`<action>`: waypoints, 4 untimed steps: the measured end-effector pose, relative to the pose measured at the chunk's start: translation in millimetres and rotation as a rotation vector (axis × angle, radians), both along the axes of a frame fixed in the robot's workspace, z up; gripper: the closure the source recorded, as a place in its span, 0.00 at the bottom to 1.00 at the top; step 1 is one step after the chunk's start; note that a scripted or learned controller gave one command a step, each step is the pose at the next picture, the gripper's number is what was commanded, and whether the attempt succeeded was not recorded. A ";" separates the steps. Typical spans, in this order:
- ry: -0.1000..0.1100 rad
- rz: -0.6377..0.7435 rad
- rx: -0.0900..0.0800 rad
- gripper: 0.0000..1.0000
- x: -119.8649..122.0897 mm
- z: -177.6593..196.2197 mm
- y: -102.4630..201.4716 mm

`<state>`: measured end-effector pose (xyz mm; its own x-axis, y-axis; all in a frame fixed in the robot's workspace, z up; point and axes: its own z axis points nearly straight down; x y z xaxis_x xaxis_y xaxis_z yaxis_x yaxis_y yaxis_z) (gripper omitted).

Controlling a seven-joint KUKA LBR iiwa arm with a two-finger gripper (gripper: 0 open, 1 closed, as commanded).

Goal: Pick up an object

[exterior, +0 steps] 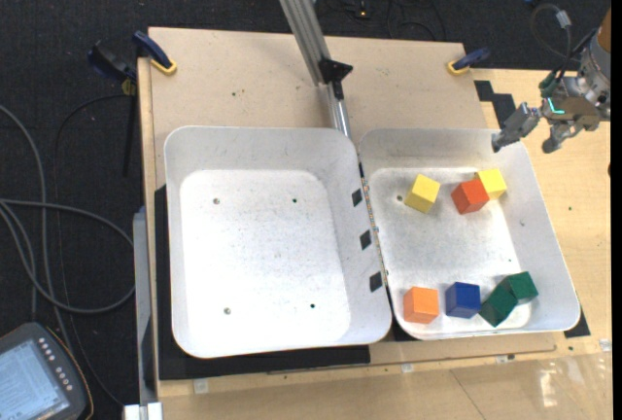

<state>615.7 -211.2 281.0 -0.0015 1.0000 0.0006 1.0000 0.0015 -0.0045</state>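
Gripper [533, 132] hangs spread wide, holding nothing, above the right bin's [544, 224] far corner. Nearest targets are the red-orange cube [469, 195] touching a small yellow cube [493, 181]; descending squarely over one should avoid nudging its neighbour.

Bright, even overhead light; soft shadows, slight grain, perhaps mild blur toward the edges.

Open tool [533, 130] hovers above right bin [544, 233], empty.
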 end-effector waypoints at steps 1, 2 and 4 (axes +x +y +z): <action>-0.004 0.002 -0.002 0.00 0.8 2.9 0.5; -0.001 0.000 0.000 0.00 0.3 -40.3 3.2; 0.000 -0.003 0.000 0.00 0.1 -132.5 -7.1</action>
